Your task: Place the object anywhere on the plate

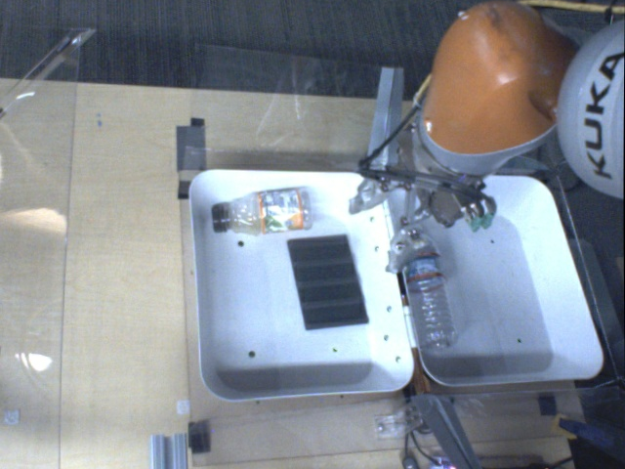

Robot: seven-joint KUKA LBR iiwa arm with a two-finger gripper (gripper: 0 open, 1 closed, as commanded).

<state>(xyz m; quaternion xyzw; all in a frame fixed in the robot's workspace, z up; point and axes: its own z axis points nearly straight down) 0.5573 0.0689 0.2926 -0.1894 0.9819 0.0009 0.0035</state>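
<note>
A clear water bottle (432,306) lies in the right bin (527,291), along its left wall, with its cap end pointing to the back. My gripper (405,247) hangs under the orange wrist band, right over that cap end. Whether it has hold of the bottle is hidden from this angle. The plate (327,281), a black ribbed rectangle, lies flat in the middle of the left bin (234,320). Nothing rests on it.
A second bottle (264,211), with an orange label and a dark cap, lies on its side at the back of the left bin. The raised walls of the two bins meet between the water bottle and the plate. The arm's bulk covers the right bin's back left part.
</note>
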